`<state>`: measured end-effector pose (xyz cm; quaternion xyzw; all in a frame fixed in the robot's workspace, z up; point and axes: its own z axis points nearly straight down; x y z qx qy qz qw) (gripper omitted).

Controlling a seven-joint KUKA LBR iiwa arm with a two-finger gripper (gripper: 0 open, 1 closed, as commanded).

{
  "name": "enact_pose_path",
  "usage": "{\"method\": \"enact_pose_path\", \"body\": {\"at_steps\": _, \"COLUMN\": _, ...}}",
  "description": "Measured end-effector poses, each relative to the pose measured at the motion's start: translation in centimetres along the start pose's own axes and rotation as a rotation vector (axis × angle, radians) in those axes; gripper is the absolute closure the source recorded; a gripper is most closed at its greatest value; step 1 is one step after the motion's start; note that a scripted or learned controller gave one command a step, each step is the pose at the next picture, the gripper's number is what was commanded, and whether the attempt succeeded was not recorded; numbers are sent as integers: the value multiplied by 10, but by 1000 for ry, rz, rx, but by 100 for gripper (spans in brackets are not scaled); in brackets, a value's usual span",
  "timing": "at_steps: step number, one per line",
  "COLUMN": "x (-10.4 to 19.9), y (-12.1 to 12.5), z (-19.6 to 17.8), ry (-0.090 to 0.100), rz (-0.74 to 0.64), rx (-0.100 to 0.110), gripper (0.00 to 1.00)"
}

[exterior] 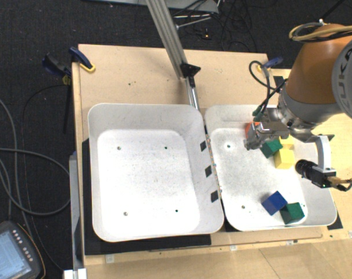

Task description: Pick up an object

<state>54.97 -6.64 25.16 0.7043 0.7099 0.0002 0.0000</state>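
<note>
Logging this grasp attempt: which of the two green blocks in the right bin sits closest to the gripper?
The green block directly beside the gripper, touching the yellow block. The other, dark green block lies by the blue block at the bin's near edge.

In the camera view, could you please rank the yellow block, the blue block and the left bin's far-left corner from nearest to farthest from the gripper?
Measured from the gripper in the right bin:
1. Yellow block, just beside it, toward the view's right and lower.
2. Blue block, lower in the same bin, next to a dark green block.
3. Left bin's far-left corner, across the other bin.
</note>
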Motion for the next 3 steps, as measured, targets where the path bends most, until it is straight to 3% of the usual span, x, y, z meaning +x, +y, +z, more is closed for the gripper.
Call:
{"method": "enact_pose_path", "body": {"at_steps": 1, "x": 55, "y": 18, "z": 5, "ry": 0, "rz": -1, "rx": -1, "gripper": 100}}
{"method": "enact_pose_path", "body": {"at_steps": 3, "x": 149, "y": 79, "z": 6, "ry": 1, "rz": 1, "rx": -4, "gripper": 100}}
